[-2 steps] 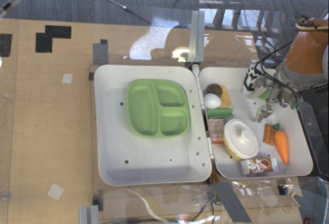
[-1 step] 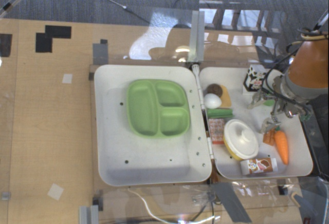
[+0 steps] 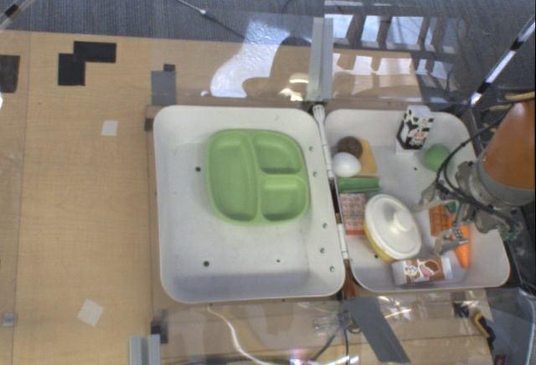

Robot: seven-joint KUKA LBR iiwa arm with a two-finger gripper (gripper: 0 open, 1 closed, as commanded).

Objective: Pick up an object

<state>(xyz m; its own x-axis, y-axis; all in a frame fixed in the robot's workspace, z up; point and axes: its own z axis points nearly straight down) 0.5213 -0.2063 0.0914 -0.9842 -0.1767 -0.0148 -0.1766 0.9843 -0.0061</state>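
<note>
Hand (image 3: 456,231), grip state unclear, hangs over an orange carrot-shaped toy (image 3: 463,252) beside the round white lid (image 3: 392,223).

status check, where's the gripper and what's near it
Gripper low in right bin, over orange items. Nothing seen held. White lidded bowl and bottle close beside. Green tray alone in left bin.

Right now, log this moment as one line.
arm: over right bin | gripper: low among carrot, cartons | grasp: unconfirmed | left bin: green tray untouched
</note>
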